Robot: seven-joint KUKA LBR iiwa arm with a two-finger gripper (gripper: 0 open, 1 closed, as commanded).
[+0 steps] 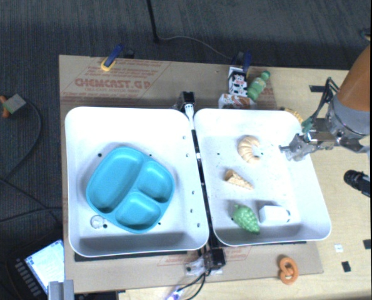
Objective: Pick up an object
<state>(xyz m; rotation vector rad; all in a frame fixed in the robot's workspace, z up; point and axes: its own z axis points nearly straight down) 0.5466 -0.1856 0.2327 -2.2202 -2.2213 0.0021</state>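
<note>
The right bin (223, 127) holds a tan and white croissant-like piece (249, 147), a small ice cream cone (237, 179), a green bunch of grapes (246, 218) and a white object (274, 214). My gripper (296, 150) hangs over the right rim of this bin, right of the croissant piece, with nothing visible between its fingers. The grey arm with its orange band (361, 83) comes in from the right edge.
The left bin (79, 130) carries a blue divided plate (130, 187). Behind the bins lie a small carton (236, 87) and a green toy (257, 86). An orange pretzel-shaped toy (288, 269) lies on the bench in front of the right bin.
</note>
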